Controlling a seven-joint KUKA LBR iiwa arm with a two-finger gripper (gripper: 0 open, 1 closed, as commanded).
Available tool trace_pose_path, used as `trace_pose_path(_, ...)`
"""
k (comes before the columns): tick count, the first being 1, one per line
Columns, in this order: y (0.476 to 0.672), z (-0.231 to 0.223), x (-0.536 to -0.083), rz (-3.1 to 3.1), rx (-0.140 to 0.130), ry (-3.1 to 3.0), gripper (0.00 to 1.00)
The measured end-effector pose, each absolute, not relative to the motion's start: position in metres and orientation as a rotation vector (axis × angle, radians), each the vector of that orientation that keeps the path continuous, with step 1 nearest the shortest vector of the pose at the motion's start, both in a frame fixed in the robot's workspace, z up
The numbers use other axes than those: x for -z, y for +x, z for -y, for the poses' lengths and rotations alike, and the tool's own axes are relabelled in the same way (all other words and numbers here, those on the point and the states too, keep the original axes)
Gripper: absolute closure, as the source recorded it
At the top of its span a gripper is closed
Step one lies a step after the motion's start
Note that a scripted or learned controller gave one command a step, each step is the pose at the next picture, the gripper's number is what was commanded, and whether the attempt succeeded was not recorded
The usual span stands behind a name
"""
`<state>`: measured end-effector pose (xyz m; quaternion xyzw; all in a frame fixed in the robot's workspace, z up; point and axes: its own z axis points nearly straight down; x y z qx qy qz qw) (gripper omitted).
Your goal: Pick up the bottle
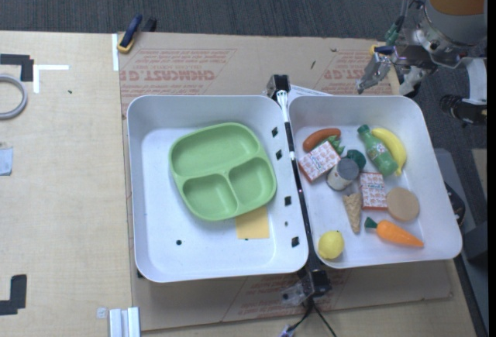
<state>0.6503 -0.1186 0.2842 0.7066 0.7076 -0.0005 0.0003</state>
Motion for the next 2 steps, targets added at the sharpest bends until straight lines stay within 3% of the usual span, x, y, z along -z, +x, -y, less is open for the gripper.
trace_pose_path(1,0.651,0.119,-0.294,-2.225,0.003,2.216,1.00)
trace_pose_path(2,0.565,0.164,-0.275,-2.311,0.002,2.127,1.00)
